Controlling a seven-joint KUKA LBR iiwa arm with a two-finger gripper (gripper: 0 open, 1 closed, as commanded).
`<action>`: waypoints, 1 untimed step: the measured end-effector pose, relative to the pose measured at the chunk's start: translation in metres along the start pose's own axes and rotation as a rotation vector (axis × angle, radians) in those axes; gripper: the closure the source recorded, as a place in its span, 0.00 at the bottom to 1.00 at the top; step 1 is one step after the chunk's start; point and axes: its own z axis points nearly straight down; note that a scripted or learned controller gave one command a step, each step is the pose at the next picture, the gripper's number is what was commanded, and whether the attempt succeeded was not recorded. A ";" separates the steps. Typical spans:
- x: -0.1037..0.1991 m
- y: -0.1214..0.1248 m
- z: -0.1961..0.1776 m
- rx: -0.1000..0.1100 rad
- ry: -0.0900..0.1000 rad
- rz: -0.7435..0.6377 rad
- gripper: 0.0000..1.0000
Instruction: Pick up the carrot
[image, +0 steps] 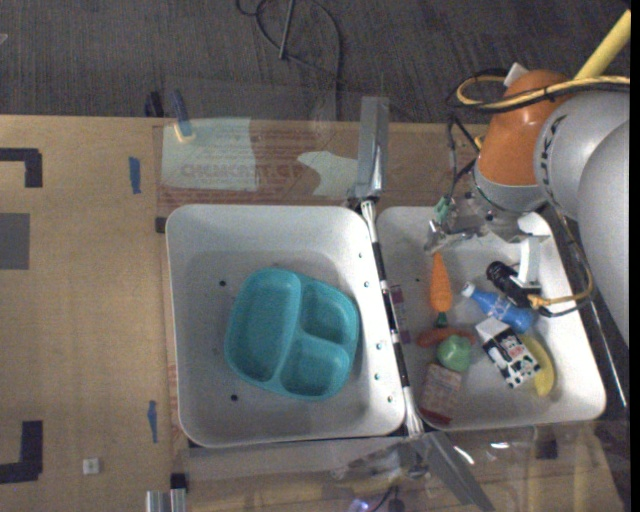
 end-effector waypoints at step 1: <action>0.062 -0.032 -0.087 0.009 0.008 -0.304 1.00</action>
